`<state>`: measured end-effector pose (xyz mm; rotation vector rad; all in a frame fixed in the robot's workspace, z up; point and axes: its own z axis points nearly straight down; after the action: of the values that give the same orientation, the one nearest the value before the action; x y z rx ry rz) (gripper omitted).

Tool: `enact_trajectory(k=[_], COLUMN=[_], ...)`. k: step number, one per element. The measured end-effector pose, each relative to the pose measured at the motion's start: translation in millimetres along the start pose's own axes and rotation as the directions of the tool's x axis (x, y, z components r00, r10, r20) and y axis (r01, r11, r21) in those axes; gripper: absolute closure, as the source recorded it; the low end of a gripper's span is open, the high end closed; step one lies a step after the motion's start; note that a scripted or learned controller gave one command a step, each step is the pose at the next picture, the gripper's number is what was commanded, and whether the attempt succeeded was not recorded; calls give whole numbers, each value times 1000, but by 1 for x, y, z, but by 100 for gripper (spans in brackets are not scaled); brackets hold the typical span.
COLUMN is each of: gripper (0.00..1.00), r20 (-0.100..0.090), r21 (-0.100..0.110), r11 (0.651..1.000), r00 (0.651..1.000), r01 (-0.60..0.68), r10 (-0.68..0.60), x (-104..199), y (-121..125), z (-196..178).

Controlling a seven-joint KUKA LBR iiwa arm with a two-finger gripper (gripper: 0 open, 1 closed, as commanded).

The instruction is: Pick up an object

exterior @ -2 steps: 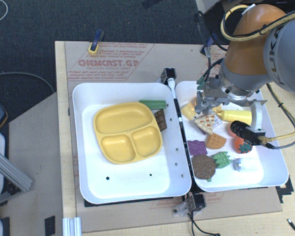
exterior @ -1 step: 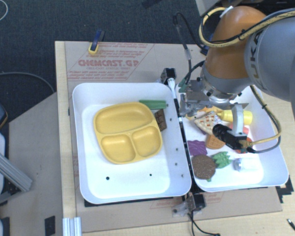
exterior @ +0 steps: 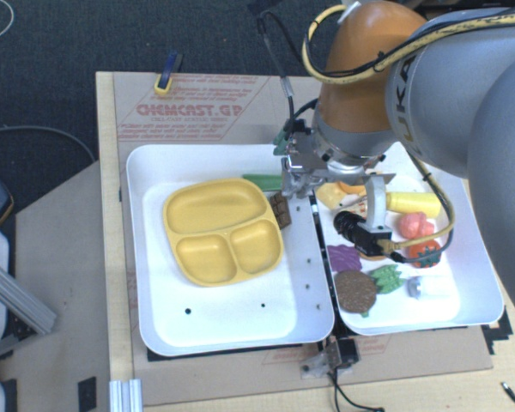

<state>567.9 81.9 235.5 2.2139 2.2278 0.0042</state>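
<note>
Table (exterior: 197, 101) bearing two bins; claw (exterior: 299, 181) hovering just right of yellow tray (exterior: 221, 230), over divider; finger state: cannot tell. Nothing seemingly lifted; pick remaining.

The arm (exterior: 429, 84) hides part of the right bin (exterior: 472, 299); the hand's (exterior: 299, 178) fingers are indistinct.

You have two shallow white bins (exterior: 146, 256) side by side. The left bin carries one yellow plastic three-compartment tray (exterior: 223, 230), one green stick-shaped piece (exterior: 262, 181) and one small brown block (exterior: 281, 210). The right bin carries a cluster of small toy foods: one yellow cylinder (exterior: 412, 202), one pink lump (exterior: 414, 226), one brown round patty (exterior: 356, 291), one green leafy piece (exterior: 385, 277) and one purple piece (exterior: 343, 257).
</note>
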Motion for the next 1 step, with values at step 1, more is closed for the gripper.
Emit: enact_trajectory(k=[1], gripper=[100], r20=[1], r21=[1], r11=[1000], r00=[1000], r01=[-5], r10=[5], x=[3], y=[4], z=[2])
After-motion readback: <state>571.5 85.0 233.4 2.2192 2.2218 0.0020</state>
